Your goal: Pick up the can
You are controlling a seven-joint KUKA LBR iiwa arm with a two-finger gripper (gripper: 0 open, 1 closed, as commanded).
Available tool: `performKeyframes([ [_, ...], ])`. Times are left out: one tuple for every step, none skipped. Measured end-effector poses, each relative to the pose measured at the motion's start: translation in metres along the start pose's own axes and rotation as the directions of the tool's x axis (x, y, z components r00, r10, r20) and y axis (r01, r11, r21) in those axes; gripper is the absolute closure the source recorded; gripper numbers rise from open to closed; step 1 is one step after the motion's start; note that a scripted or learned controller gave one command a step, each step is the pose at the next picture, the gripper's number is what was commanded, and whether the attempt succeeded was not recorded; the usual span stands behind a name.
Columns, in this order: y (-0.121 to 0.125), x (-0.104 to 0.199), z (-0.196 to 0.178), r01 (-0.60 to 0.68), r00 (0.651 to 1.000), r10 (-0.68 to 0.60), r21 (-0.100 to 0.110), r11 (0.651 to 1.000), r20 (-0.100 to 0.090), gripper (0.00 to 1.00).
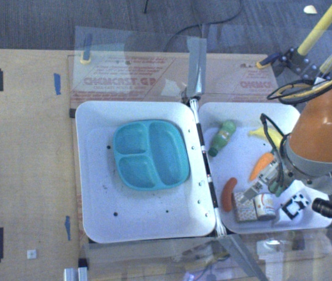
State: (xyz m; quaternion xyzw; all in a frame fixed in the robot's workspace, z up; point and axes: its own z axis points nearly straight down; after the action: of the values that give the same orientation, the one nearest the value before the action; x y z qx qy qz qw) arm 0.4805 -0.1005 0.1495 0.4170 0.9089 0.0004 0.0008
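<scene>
Camera view: claw [258, 190], grip state unclear, hovers just above can [262, 206] in right bin [236, 113].

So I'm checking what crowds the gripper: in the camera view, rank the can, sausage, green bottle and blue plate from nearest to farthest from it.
From the gripper:
1. Can, just below it in the right bin.
2. Sausage, to its left, same bin.
3. Green bottle, up near the divider.
4. Blue plate, in the left bin.
</scene>
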Motion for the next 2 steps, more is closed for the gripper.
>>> performKeyframes([
  [-0.02,-0.031,0.057,0.256,0.967,-0.255,-0.011,0.967,0.004,0.0],
  [-0.014,-0.05,-0.108,0.092,0.996,-0.092,0.001,0.996,0.001,0.0],
])
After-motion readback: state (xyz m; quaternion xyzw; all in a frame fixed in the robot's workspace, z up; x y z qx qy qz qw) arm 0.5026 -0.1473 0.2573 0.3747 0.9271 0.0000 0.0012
